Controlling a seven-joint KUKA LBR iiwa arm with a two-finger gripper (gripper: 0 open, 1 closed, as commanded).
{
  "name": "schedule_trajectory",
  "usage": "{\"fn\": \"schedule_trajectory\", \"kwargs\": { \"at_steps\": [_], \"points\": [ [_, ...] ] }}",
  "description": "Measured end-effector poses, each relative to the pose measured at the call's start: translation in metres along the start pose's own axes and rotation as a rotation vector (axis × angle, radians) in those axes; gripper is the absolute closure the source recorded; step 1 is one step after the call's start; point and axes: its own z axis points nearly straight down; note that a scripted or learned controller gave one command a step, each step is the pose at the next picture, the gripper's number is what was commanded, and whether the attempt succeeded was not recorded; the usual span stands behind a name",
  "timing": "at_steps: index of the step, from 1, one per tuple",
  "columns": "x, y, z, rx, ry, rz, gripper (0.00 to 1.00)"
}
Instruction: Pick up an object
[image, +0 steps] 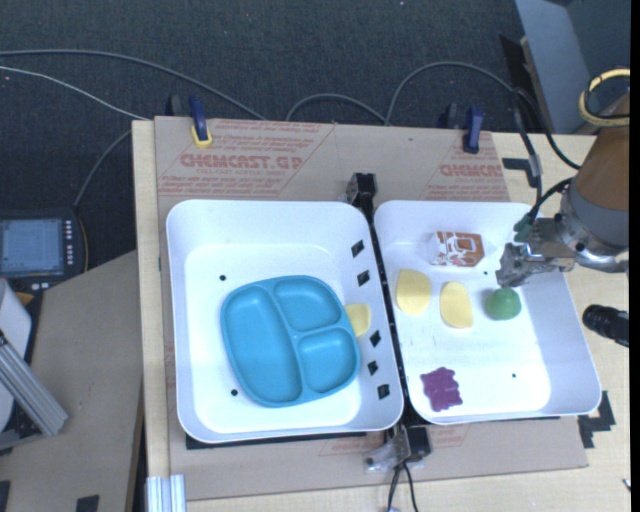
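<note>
From above, the gripper (512, 266) hangs over the right bin (560, 390) near its far right rim, just above a green object (503, 304); whether its fingers are apart cannot be told. Open floor lies along the bin's near right side. That bin holds two yellow pieces (413, 290), one purple piece (440, 388), one packet (457, 248). The left bin (190, 300) holds one blue tray (290, 340) and one yellow piece at its right edge.

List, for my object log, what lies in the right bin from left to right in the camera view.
Yellow piece → purple grape bunch → second yellow piece → green ball, just under the gripper.
</note>
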Motion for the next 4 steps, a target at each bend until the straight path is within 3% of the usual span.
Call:
{"fn": "schedule_trajectory", "kwargs": {
  "at_steps": [1, 4],
  "points": [
    [0.000, 0.002, -0.037, 0.001, 0.000, -0.001, 1.00],
    [0.160, -0.008, -0.004, 0.011, 0.005, -0.006, 1.00]
  ]
}}
